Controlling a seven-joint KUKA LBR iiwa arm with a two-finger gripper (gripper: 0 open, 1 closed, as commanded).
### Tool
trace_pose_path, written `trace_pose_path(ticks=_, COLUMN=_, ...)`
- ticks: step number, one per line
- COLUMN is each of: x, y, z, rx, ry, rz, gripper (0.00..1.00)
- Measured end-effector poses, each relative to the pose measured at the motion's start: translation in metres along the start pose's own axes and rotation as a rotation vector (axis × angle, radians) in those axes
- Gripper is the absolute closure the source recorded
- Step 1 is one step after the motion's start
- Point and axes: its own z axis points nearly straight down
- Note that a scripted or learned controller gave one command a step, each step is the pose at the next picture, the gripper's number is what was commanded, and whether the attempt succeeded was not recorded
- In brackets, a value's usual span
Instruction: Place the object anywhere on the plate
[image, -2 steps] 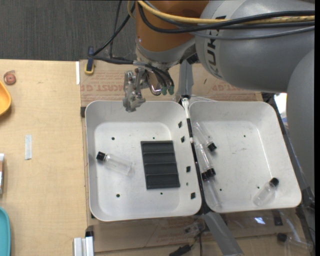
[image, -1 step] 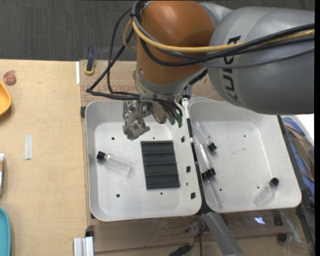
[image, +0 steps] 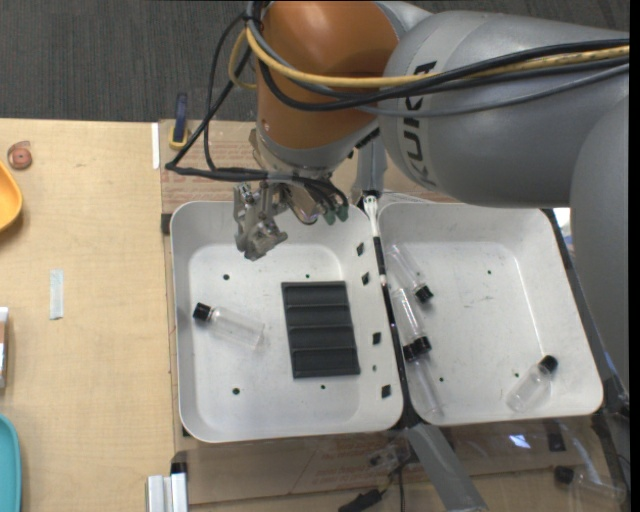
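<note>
A black ribbed plate (image: 320, 328) lies flat in the middle of the left bin (image: 200, 400). To its left lies a clear vial (image: 228, 324) with a black cap, on the bin floor and apart from the plate. My gripper (image: 258, 240) hangs over the back part of the left bin, above and behind the plate's far left corner. It is well behind the vial, and I see nothing held in it.
The right bin (image: 480, 260) holds three clear black-capped vials: two (image: 403, 272) (image: 412, 345) along its left wall and one (image: 530, 385) at the front right. On the wooden bench to the left sit an orange dish (image: 8, 200) and a teal object (image: 5, 465).
</note>
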Motion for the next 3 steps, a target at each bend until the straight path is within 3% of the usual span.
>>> trace_pose_path(ticks=1, x=0.042, y=0.001, z=0.027, rx=0.0, ry=0.001, rz=-0.099, gripper=1.0)
trace_pose_path(ticks=2, x=0.11, y=-0.013, z=0.025, rx=0.0, ry=0.002, rz=-0.231, gripper=1.0)
trace_pose_path(ticks=3, x=0.028, y=-0.081, z=0.011, rx=0.0, ry=-0.001, rz=-0.22, gripper=1.0)
